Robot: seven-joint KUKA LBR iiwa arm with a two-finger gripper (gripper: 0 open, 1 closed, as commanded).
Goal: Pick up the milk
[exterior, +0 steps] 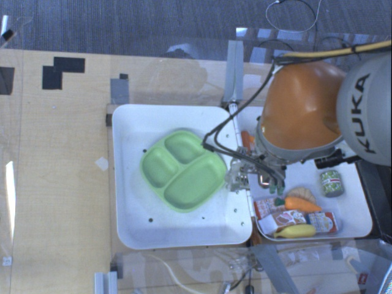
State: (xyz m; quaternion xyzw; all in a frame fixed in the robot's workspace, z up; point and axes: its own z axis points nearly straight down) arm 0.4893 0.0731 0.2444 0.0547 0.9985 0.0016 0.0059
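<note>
Milk carton [296, 218] flat, long axis left-right, beneath the carrot [301, 204].

left white bin [131, 225] holds a green three-compartment plate [184, 170]. the arm [312, 112], orange band uppermost, overhangs the right white bin [361, 222]. the gripper [254, 176] sits above the divide between the bins, beside the plate's right edge. the right bin contains a carrot [301, 204], a banana [295, 231], a red-and-white carton [269, 207] and a green-labelled can [331, 183].

Right bin [365, 225] largely behind arm [306, 112]
</note>
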